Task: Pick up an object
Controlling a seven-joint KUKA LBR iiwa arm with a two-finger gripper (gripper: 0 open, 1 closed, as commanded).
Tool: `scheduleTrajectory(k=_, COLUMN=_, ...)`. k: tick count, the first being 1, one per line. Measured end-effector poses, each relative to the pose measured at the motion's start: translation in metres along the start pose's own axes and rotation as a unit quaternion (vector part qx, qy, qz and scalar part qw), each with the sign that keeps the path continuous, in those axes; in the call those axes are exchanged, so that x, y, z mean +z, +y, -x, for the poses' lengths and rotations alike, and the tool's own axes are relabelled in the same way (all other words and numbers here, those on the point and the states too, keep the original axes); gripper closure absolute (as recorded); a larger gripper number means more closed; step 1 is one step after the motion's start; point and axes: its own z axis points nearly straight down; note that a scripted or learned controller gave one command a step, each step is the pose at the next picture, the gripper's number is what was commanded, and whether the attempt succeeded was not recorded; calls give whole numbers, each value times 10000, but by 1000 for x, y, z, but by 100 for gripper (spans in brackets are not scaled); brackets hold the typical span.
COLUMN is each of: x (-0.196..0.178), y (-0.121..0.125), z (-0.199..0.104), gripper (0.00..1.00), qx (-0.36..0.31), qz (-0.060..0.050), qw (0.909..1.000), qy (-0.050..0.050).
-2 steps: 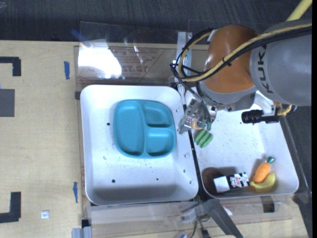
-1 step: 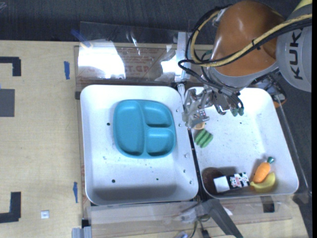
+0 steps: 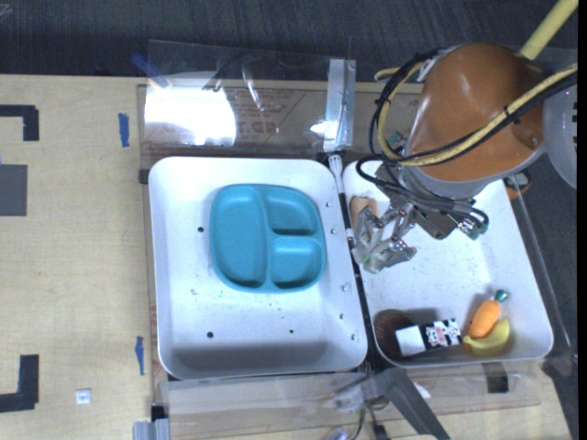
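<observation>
End effector [image 3: 383, 244] low over right bin [image 3: 459, 273], near its left wall; grip state cannot be told; carrot [image 3: 485, 317], banana [image 3: 491, 339] at lower right corner; blue divided plate [image 3: 268, 236] in left bin [image 3: 174, 246].

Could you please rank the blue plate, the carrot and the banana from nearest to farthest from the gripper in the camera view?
Measured from the gripper:
1. Blue plate, in the left bin.
2. Carrot, lower right corner of the right bin.
3. Banana, just under the carrot; these two are nearly tied.
</observation>
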Motion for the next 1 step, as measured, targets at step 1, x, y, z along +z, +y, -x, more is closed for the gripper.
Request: scheduleTrajectory(k=1, x=0, y=0, z=0, gripper=0, qx=-2, qz=1, qw=10000, qy=-2)
